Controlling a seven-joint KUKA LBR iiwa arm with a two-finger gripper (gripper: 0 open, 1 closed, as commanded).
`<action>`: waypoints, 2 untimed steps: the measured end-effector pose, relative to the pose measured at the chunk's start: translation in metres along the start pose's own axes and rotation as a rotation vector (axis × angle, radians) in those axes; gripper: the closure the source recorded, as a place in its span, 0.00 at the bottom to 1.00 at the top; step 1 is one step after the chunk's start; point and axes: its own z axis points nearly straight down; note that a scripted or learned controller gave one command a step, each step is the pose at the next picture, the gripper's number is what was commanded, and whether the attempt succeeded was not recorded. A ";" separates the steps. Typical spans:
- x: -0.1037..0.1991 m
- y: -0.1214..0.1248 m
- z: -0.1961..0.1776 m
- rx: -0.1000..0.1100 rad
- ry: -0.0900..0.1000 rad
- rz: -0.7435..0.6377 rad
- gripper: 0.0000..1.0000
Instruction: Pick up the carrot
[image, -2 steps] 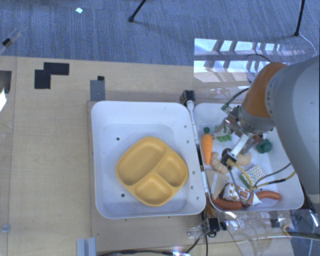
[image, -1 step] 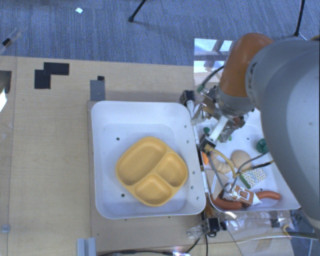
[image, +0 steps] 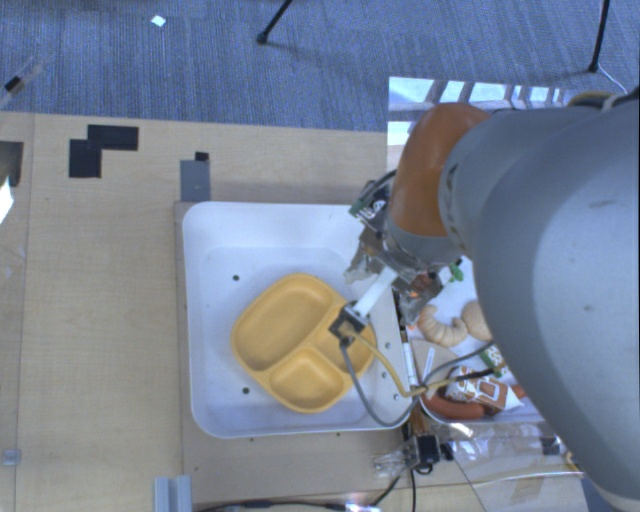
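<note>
Carrot: approach step, nothing lifted yet.
Arm (image: 540, 250) reaches in from the right with the wrist bent steeply down and the orange band (image: 440, 160) uppermost. The hand (image: 408, 283) sits low over the rim where the two bins meet, and the arm's bulk covers most of the right bin (image: 432, 352). Hand's opening is hidden under the wrist, so wide or narrow I cannot tell; nothing seen in its grip. Carrot not surely made out: the right bin shows a pale roll (image: 447, 325) and, at its near end, a jumble with an orange-brown piece (image: 462, 408) that may be it, too muddled to say. Left bin (image: 210, 300) holds a yellow plate (image: 285, 335). Judgement: the next move calls for shifting the hand further over the right bin, above the carrot and clear of the roll, then going straight down to close across its narrow width.
</note>
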 end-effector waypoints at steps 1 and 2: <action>0.013 -0.091 0.075 -0.004 0.002 -0.068 0.00; 0.020 -0.089 0.061 -0.013 0.024 -0.063 1.00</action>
